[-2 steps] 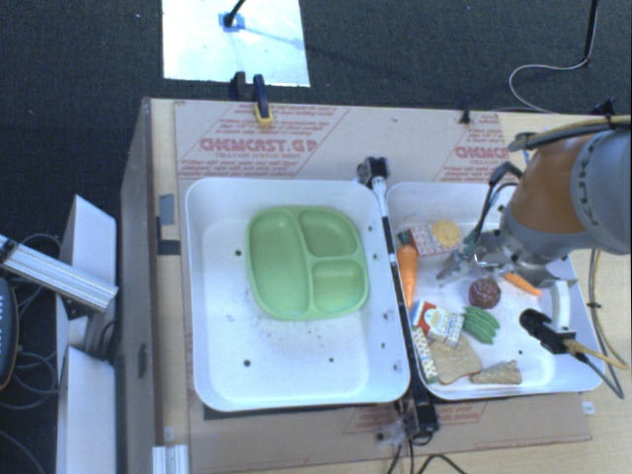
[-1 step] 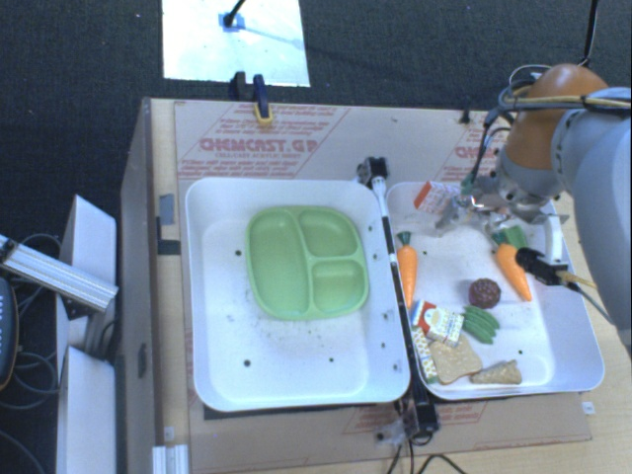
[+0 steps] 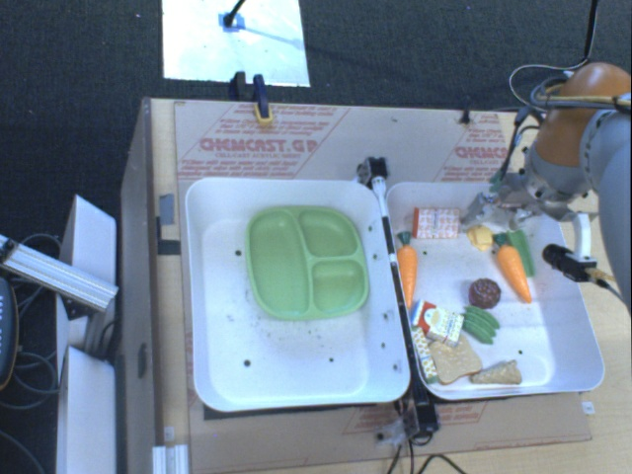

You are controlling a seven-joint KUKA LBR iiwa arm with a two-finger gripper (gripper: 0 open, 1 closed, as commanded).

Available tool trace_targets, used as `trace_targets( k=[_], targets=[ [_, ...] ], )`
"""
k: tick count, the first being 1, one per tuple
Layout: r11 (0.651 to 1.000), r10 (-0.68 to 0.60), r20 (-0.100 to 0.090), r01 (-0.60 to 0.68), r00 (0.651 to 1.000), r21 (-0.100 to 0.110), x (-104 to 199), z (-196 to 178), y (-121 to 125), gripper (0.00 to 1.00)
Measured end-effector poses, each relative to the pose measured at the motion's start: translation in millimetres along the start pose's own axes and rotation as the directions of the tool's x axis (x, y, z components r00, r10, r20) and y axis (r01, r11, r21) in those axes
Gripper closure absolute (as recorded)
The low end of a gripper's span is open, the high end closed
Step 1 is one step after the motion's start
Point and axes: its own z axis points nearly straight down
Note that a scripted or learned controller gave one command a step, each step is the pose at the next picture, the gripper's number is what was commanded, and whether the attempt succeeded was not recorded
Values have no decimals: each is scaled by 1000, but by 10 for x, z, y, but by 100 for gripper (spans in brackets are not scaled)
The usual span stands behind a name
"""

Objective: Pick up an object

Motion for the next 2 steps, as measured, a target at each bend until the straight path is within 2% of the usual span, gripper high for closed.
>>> trace_targets(
  k=[1,2],
  targets=[
    [1000,-4,2,4,1000,-4,5,-116,15,100],
    [1000,-5,2,5,1000,-4,6,-114,14,0]
  ],
)
